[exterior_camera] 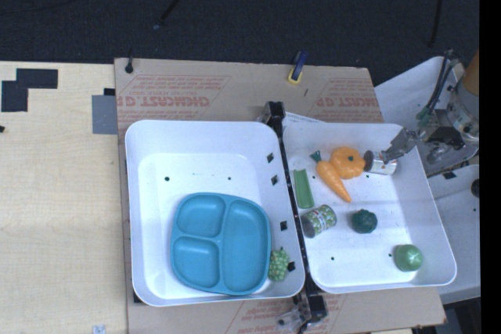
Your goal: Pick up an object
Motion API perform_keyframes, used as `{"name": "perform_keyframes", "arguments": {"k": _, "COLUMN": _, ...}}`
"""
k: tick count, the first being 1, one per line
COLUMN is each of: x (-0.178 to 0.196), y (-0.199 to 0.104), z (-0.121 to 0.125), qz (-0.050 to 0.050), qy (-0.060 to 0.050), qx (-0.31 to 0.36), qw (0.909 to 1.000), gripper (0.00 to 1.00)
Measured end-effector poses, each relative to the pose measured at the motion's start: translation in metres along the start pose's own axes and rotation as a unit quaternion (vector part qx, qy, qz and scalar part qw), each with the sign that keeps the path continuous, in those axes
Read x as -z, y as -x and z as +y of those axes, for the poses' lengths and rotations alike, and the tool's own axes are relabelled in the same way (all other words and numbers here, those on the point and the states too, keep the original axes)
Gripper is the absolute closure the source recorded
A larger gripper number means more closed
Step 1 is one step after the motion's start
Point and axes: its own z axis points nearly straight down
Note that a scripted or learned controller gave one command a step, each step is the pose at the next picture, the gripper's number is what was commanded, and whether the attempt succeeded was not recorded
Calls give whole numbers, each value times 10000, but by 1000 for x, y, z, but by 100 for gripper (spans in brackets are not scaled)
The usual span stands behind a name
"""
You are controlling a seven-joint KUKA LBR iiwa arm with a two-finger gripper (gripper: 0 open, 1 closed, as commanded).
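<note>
The right bin (438, 246) holds an orange round fruit (348, 161) with a carrot (332, 178) lying against its lower left. My gripper (377, 163) is low in this bin, just right of the orange fruit and touching or nearly touching it. Nothing shows held in it. Also in this bin are a flat green strip (303, 188), a small tin on its side (318, 220), a dark green round item (363, 221) and a light green ball (407, 256).
The left bin (149, 168) holds a blue divided plate (221, 242) and a green bunch (278, 264) at its lower right corner. A black divider clip (275, 115) joins the bins. The arm (458, 113) comes in over the right bin's far right rim.
</note>
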Motion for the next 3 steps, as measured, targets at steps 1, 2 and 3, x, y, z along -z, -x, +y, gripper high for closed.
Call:
{"name": "perform_keyframes", "arguments": {"k": 1, "x": -52, "y": -9, "z": 4, "qz": 12, "qy": -31, "qx": 4, "qw": 10000, "gripper": 0}}
{"name": "perform_keyframes", "arguments": {"k": 2, "x": -117, "y": -11, "z": 2, "qz": 12, "qy": -37, "qx": 7, "qw": 10000, "gripper": 0}}
{"name": "perform_keyframes", "arguments": {"k": 3, "x": -167, "y": -13, "z": 3, "qz": 9, "qy": -7, "qx": 5, "qw": 10000, "gripper": 0}}
